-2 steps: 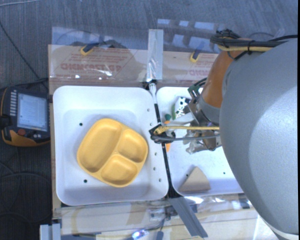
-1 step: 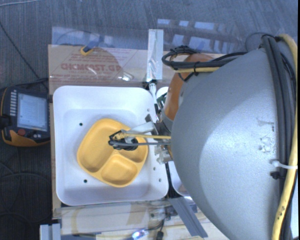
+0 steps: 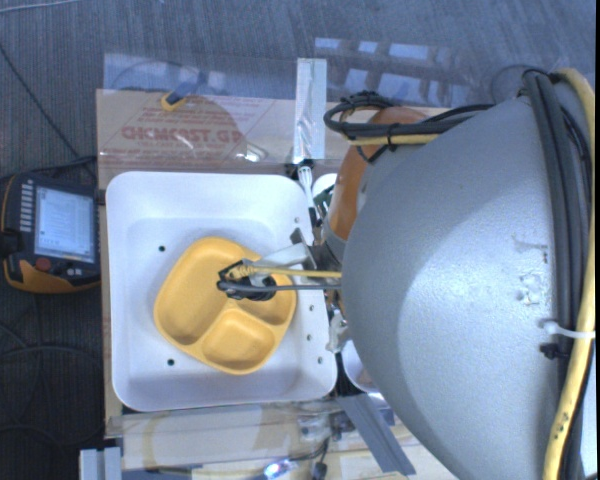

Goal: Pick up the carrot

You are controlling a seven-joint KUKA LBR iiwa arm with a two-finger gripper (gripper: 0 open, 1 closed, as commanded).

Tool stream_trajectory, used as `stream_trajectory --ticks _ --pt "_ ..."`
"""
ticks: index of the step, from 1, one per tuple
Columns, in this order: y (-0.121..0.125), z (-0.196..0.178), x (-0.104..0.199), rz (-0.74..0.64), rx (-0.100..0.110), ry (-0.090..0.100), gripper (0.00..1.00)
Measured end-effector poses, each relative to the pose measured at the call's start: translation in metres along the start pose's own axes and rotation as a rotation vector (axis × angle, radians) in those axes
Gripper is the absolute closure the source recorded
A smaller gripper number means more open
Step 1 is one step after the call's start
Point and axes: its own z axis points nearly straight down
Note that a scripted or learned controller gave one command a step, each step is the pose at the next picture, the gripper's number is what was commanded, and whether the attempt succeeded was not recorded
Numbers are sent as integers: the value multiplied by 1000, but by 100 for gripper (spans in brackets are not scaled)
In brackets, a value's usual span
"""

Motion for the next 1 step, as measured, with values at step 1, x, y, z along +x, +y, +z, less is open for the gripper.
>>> stream_trajectory --ticks 1 --pt "64 -115 15 -36 -3 4 0"
